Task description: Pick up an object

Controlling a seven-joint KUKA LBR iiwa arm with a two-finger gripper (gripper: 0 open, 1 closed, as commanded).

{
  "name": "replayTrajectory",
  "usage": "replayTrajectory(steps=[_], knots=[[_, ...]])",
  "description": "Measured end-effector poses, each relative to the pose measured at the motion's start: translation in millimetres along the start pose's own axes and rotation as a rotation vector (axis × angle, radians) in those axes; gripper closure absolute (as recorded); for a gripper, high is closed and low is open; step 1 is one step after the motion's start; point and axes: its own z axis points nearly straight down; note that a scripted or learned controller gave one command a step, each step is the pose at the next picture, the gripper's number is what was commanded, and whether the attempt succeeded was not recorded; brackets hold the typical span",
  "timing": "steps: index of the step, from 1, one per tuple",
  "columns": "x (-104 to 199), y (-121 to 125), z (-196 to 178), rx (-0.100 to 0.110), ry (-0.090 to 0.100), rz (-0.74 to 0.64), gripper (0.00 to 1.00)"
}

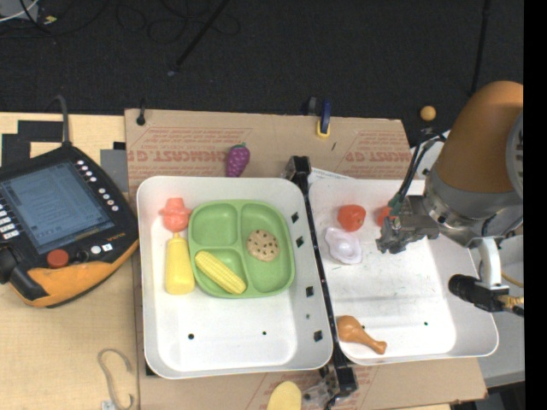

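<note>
Closest to us, past the near edge of the bench, a round yellow toy (285, 395) peeks up.

In the right white bin (479, 336), a brown plastic chicken leg (360, 334) lies at the near left corner. It looks smooth and a bit bumpy at the fat end. Further back, a clear, shiny plastic lump (344, 247) sits by the left wall, and a round red toy like a tomato (351, 217) sits just behind it. Any of these could be the thing to pick up.

The dark gripper (395, 237) hangs low over the middle of this bin, a little right of the clear lump and the red toy. I cannot tell how far apart its tips are, and I see nothing in it. I think it is low so it can grab something nearby.

In the left white bin (222, 348), a green plastic tray with three parts (242, 248) holds a yellow corn cob (220, 272) and a speckled cookie (263, 245). A yellow bottle (178, 265) and a pink toy (174, 214) lie along the tray's left side.

Behind the bins, a purple grape bunch (238, 159) rests on the brown cardboard (188, 143).
</note>
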Motion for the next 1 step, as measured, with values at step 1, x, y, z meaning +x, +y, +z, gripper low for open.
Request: replayTrajectory(steps=[1], knots=[[7.0,13.2,-2.3,-0.003,-0.002,0.002,1.00]])
